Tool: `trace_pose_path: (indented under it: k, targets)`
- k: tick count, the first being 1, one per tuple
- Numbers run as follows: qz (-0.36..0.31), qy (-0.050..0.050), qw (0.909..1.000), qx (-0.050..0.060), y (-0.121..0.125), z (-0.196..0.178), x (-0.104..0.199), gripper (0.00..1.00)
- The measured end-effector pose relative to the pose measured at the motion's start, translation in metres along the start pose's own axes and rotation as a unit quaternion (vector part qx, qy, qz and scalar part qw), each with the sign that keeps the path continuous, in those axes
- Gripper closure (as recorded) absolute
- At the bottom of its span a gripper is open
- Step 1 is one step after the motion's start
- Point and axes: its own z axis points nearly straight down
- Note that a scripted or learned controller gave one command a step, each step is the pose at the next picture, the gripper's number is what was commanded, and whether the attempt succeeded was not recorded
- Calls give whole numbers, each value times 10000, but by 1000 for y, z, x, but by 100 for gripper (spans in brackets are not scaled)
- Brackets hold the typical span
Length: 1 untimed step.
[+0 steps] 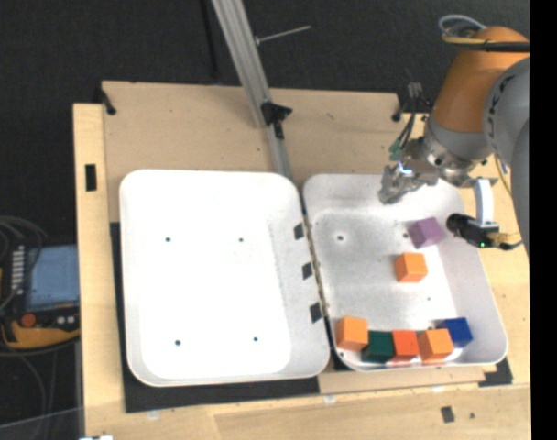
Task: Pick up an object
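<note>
Pale wood forms the bench (196, 122), and on it sit two shallow white plastic bins side by side: the left bin (214, 273) and the right bin (370, 264), which holds every candidate for the pick. The grey arm with its orange band (475, 71) reaches in from the right, and its two-finger gripper (395, 189) hangs over the far edge of the right bin, with nothing seen between its fingers. Whether the claw stands apart or together cannot be told; the tip is a small dark blur.

Nearest it lies a purple block (426, 232), tilted relative to the bin walls, then a lone orange cube (410, 267) toward the bin's middle. Along the near wall crowd an orange block (353, 332), a green block (380, 346), two more orange blocks (405, 343) (435, 343) and a blue block (458, 330), touching or nearly so.

The likely trouble: a descent on the skewed purple block could catch a corner and push it aside rather than close on it. In the near row, fingers would probably land on neighbours or the bin wall. The arm's upper part is cut off at the frame's right.
</note>
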Motion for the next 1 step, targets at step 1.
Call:
trace_pose_path:
  k: [1]
  targets:
    - [-6, 0, 10000, 2, 2, -47, -1, 100]
